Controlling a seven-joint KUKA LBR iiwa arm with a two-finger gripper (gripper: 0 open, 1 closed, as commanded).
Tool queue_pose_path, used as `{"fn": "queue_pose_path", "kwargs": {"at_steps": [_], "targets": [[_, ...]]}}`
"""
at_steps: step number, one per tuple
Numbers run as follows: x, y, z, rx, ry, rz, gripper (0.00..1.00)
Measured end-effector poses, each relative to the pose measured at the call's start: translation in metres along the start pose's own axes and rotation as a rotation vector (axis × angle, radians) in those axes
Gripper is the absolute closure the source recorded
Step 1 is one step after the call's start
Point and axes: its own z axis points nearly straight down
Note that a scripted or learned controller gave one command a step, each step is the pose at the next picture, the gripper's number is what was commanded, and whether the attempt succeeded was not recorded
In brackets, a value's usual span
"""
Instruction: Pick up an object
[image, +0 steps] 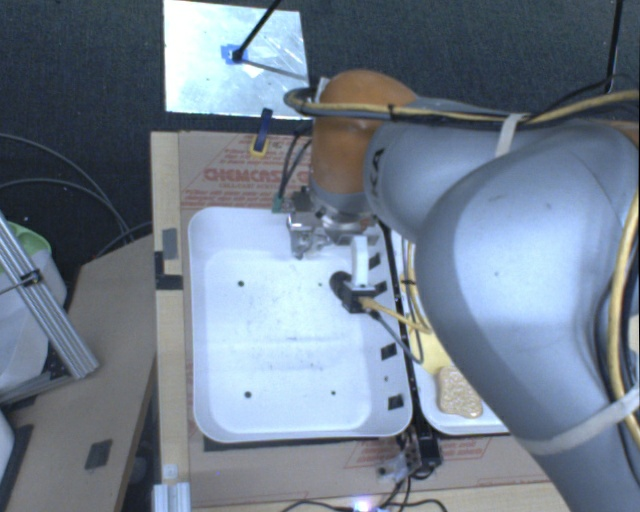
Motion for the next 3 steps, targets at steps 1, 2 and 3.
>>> {"fn": "queue_pose_path", "kwargs": {"at_steps": [1, 2, 3], "targets": [[-0.030, -0.047, 0.029, 0.004, 0.000, -0.001, 1.00], [-0.067, -0.155, -0.079, -0.006, 0.002, 0.000, 1.00], [-0.031, -0.177, -0.058, 0.000, 0.003, -0.009, 1.00]]}}
